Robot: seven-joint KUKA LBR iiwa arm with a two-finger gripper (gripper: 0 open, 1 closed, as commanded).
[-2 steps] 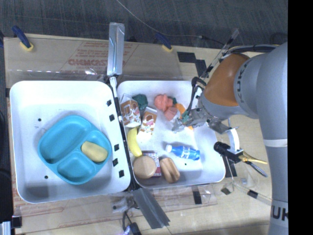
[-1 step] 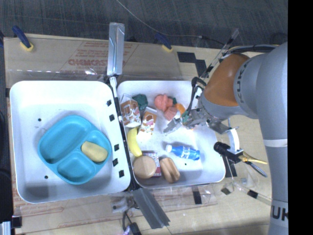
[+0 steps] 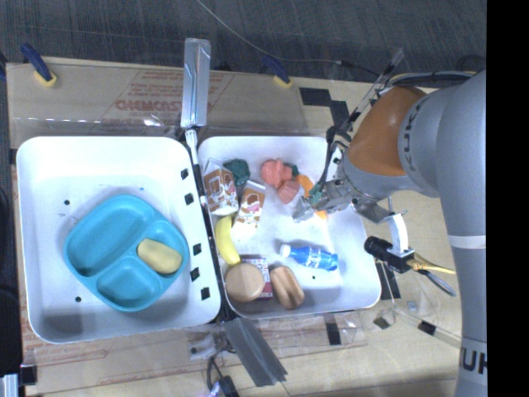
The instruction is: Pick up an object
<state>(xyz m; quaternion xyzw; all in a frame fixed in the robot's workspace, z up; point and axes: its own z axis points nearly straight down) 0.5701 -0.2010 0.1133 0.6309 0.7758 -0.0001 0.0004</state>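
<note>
In the right bin (image 3: 355, 292), pincer (image 3: 307, 209) low beside orange toy (image 3: 307, 185), grip state impossible to tell; best closed squarely, clear of blue bottle (image 3: 309, 258) below.

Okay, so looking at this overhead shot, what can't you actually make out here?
- End effector in the camera view: blurred and small, so open or shut cannot be told, nor whether it touches anything.
- Orange item beside it: partly covered by the end effector, identity unclear.
- Small cartons: print too small to read.
- Dark packet: mostly under the round bun.
- Blue bottle: label too small to read.
</note>
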